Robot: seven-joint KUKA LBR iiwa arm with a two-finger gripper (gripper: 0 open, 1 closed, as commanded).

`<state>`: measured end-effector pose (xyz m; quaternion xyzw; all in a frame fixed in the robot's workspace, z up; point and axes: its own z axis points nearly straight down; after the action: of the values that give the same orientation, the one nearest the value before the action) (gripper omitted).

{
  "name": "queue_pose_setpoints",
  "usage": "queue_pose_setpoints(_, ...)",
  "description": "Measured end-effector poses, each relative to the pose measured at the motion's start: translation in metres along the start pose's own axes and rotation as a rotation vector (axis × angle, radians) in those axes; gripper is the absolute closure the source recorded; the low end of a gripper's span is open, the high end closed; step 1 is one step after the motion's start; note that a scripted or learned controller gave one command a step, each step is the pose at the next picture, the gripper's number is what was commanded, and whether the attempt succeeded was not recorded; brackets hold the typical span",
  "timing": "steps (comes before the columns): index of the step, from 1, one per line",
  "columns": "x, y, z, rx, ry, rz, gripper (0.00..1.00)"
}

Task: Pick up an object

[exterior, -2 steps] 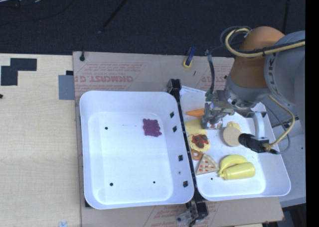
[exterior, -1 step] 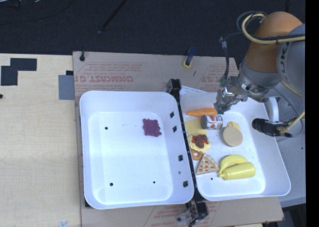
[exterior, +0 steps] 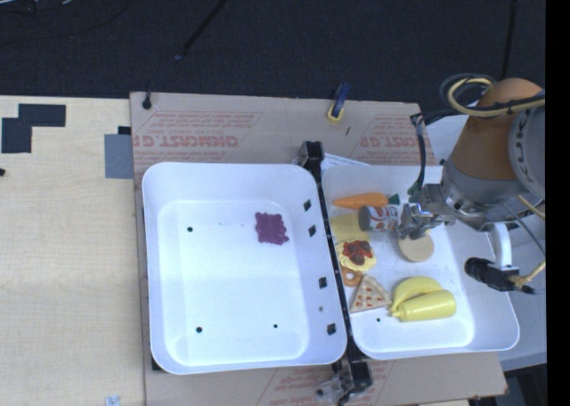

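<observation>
I'm down low in the right bin (exterior: 499, 342), my pincer (exterior: 412, 224) sitting in the upper middle of it, among the toy food. Whether it's spread or pressed together I can't tell from up here; the tips are lost in the clutter. Right at my nine o'clock lies a small can (exterior: 378, 218) on its side, touching or nearly touching me. At eleven o'clock, the carrot (exterior: 361, 201). At five o'clock, just beside me, a pale round cookie (exterior: 416, 247). Further down at six, the banana (exterior: 422, 299), with pizza slices (exterior: 367, 293) off toward seven. Over in the left bin (exterior: 178, 342), well apart, a purple grape bunch (exterior: 272, 228).

The can looks my nearest target. I judge it light, stiff and smooth, likely to roll, so I'd close across its round body at mid-length, not the ends.
</observation>
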<state>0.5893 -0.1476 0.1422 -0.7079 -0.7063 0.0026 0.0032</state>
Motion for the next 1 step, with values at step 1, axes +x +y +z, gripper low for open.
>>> queue_pose_setpoints(1,-0.0099,-0.0190,0.0452,-0.004,0.000,-0.003,1.00)
